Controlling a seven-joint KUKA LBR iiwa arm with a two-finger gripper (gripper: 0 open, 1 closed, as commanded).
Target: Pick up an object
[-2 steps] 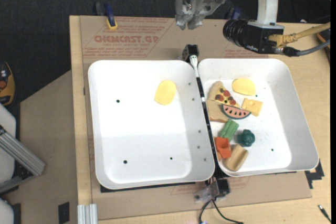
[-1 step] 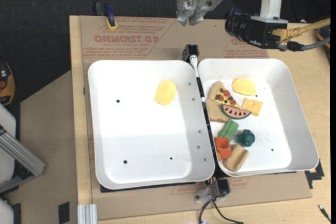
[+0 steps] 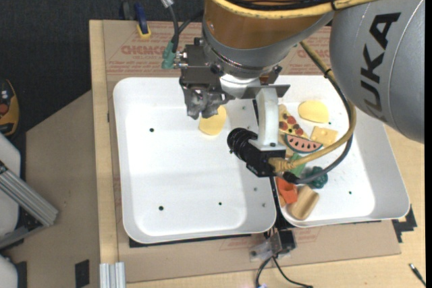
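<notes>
White left bin (image 3: 169, 206), fingers (image 3: 202, 104) just above yellow piece (image 3: 212, 123).

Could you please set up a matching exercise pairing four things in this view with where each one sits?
Things:
1. pale yellow piece
2. watermelon slice
3. orange piece
4. blue clip

Places:
A. near corner of the right bin, by the divider
B. left bin, just below the tool
C. on the cardboard beyond the bins, far left
D. right bin, near its middle, beside the yellow cheese wedge

Pairs: 1-B, 2-D, 3-A, 4-C
</notes>
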